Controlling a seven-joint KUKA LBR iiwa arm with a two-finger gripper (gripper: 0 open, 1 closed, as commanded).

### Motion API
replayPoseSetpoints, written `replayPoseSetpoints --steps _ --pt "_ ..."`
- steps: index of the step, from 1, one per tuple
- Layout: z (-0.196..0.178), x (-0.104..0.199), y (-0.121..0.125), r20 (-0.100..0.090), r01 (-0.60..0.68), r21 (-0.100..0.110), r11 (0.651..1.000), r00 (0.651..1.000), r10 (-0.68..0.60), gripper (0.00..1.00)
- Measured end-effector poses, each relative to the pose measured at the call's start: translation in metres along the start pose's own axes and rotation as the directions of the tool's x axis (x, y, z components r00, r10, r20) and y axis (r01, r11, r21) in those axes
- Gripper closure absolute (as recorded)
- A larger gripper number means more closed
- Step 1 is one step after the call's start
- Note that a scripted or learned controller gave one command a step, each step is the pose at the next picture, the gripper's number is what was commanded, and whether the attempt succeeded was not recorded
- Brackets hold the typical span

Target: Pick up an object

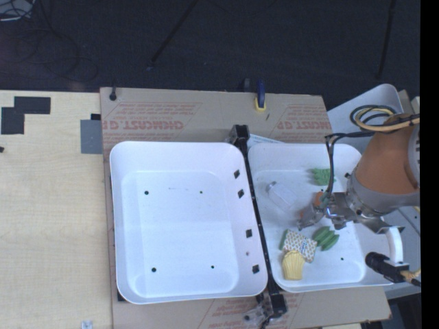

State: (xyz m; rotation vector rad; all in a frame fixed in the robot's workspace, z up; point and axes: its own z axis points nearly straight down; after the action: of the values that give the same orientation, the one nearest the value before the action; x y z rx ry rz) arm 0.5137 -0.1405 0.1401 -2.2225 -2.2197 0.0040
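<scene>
The right white bin [350, 274] holds several small things. A green piece [320, 177] lies near its back, and another green piece [326, 239] lies towards the front. A chequered pouch [300, 245] rests beside a yellow ridged item [293, 265] near the front wall. A clear plastic piece [278, 195] lies in the middle. My gripper [317, 215] hangs low over the bin's centre, between the two green pieces, with a small orange bit [317, 199] right at it. I see nothing clearly held.
The left white bin [120, 204] stands beside the right one, a black divider strip [248, 211] between them. Both sit on a cardboard sheet [178, 118]. The arm's orange band [387, 160] hangs over the right bin's right edge.
</scene>
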Motion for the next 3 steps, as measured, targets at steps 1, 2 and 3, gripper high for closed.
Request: replayPoseSetpoints --steps 1,2,3 --pt "-0.074 -0.031 0.035 0.002 0.003 -0.009 1.000 1.000 -0.003 0.00" --pt "0.057 -0.011 0.049 -0.003 0.003 0.002 1.000 1.000 -0.003 0.00" --pt "0.017 -0.049 0.092 0.002 0.004 -0.006 1.000 1.000 -0.004 0.00"
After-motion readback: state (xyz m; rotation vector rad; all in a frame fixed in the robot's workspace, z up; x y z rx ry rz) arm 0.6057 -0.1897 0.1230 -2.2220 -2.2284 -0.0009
